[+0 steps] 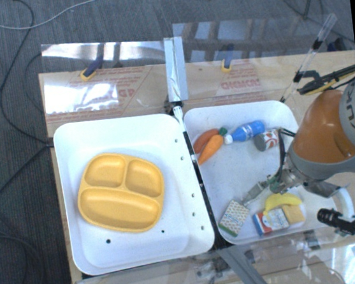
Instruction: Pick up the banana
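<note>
Reaching into the right bin [237, 108] from 3 o'clock, the arm [322, 139] hangs low over the bin's 5 o'clock corner.

- Banana [283, 201] — yellow, lying flat near the bin's 5 o'clock corner, resting against or on a small box [272, 220]; whether it overlaps the box cannot be told.
- Gripper [275, 182] — just at the banana's 11 o'clock side, close above it; its opening is too small and shadowed to judge, so no grasp can be claimed.
- Neighbours — patterned packet [234, 216] at 9 o'clock of the banana; carrot [209, 146], blue bottle [247, 130] and small can [268, 139] well apart toward 12 o'clock.
- Left bin [73, 183] — holds a yellow divided plate [120, 191].

Handling note: straddle the banana across its short width, centred on the curve, and descend clear of the box edge — a pinch at the tip would likely slip.
</note>
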